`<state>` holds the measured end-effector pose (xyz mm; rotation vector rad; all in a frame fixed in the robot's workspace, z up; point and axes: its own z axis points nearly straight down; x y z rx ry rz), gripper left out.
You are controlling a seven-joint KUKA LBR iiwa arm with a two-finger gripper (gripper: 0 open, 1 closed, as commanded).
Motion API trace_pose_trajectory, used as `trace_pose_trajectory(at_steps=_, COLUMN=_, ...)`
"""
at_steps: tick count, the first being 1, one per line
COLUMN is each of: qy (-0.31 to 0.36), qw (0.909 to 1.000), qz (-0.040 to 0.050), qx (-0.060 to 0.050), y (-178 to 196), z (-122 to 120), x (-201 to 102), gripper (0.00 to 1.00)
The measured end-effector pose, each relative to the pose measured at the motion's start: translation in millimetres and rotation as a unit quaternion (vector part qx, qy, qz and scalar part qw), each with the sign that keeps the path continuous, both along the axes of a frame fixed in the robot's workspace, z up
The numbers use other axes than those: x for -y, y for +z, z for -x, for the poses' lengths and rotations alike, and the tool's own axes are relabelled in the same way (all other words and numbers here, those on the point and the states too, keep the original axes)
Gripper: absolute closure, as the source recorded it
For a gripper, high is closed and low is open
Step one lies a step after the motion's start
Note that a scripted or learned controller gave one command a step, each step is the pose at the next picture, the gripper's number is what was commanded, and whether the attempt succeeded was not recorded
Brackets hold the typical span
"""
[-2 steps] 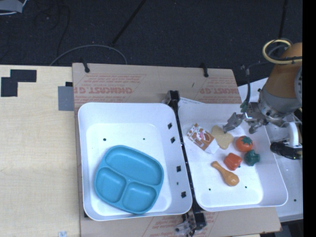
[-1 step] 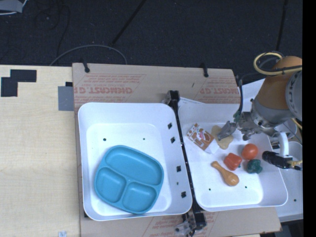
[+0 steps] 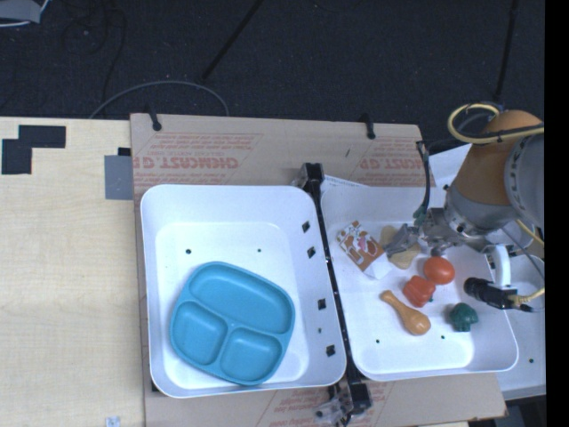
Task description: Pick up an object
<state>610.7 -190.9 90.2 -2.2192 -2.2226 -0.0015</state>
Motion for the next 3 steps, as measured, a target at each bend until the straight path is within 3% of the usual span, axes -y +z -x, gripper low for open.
trace_pose_trajectory(at_steps=1, qy=0.0, qw=1.0, qz=-0.0001, qx=0.003, y=13, z=-2, x=0, gripper=1.0)
trace_pose_trajectory(at_steps=2, qy=0.0, qw=1.0, qz=0.0014, qx=0.002, y=77, z=-3, x=2, gripper=1.0)
trace_pose_trajectory(at_steps=3, qy=0.001, qw=1.0, qz=0.001, qx=0.001, y=113, z=-3, x=3, gripper=1.0)
